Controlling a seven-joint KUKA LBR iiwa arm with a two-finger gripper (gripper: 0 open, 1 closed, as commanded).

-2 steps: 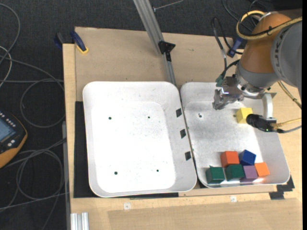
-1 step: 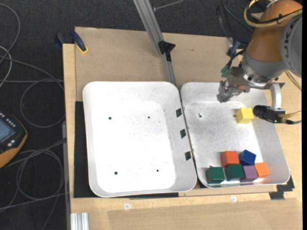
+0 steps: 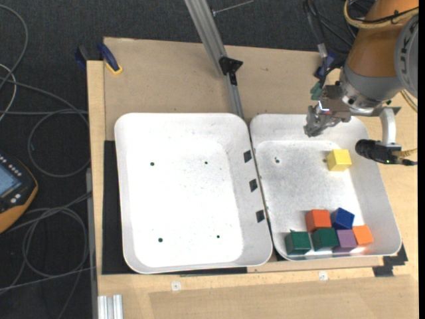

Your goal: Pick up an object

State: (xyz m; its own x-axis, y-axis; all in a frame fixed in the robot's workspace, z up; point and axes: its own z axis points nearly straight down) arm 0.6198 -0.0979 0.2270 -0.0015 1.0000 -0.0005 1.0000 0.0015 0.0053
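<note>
Gripper (image 3: 316, 127) at 12 o'clock over right bin (image 3: 285, 178), finger state unclear. Yellow block (image 3: 339, 159) near, at its 4 o'clock; coloured blocks (image 3: 329, 231) clustered at 6 o'clock.

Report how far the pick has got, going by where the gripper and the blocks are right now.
Done: nothing looks picked yet. The yellow block lies alone in the right bin, and the other blocks sit clustered at its near corner. In hand: the gripper is over the bin's far edge, apart from every block, with nothing seen in it. Left: descend on a block, grasp and lift.
</note>
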